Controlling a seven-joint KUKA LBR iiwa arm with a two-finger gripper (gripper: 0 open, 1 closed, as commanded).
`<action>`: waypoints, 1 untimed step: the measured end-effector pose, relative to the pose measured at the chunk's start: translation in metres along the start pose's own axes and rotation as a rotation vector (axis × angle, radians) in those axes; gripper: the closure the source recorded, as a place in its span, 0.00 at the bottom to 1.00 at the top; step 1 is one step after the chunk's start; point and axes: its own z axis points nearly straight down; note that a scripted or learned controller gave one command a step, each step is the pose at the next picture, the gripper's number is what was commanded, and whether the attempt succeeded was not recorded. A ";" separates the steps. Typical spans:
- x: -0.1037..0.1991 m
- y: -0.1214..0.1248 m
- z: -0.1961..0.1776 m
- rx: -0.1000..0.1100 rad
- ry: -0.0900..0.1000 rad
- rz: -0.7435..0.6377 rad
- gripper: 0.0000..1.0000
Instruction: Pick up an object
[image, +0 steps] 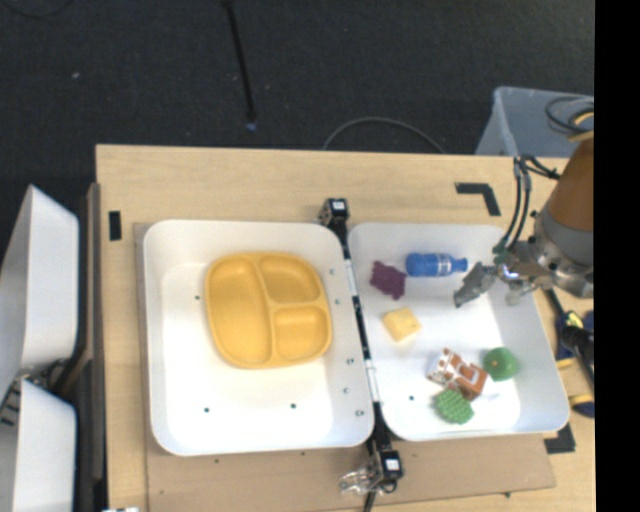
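You have the worktop carrying two white bins. The left bin holds a yellow tray with three compartments. The right bin holds the candidates: a blue bottle near the far wall, a purple piece beside it, a yellow block nearer the middle, then a brown-and-white toy, a green ball and a green block clustered at the near side. The jaws hang over the right bin just right of the bottle, spread apart and gripping nothing. Judging by that, no pick is done yet; choosing, descending and closing all remain. You'll find no legible writing anywhere.
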 end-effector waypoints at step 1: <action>-0.007 0.006 0.058 0.003 -0.001 0.003 0.00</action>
